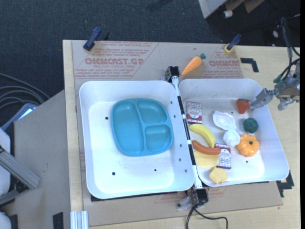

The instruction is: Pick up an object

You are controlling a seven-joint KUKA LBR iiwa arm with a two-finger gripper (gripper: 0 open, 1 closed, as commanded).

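— Blue comes first, doesn't it? What sits on the left?

— Yes: a blue clamp (92, 38) grips the bench's (71, 128) far left corner, and the left bin (95, 175) holds a blue divided plate (141, 126), lying flat near its middle.

— And between the bins?

— Just beyond their far edge, on the printed cardboard sheet, lies a toy carrot (191, 65), outside both bins.

— So the pickable things are in the right bin (279, 163)?

— All crowded there. By the left wall is a small red-and-white packet (194, 112); below it a banana (202, 134), then a sausage (206, 149) lying across a yellow slice (206, 160), and a corn piece (218, 175) nearest the front rim. A second little packet (224, 157) stands just beside the sausage's end. Further right are two white pieces (224, 120), one above the other, then a green ball (250, 125) and an orange pumpkin (248, 145) touching the lower white piece.

— And the arm?

— The gripper (267, 99) hangs over the bin's far right corner, its grey tip just beside a red piece (242, 106). Nothing is visibly in its grasp; whether it is spread or clenched, I cannot tell.
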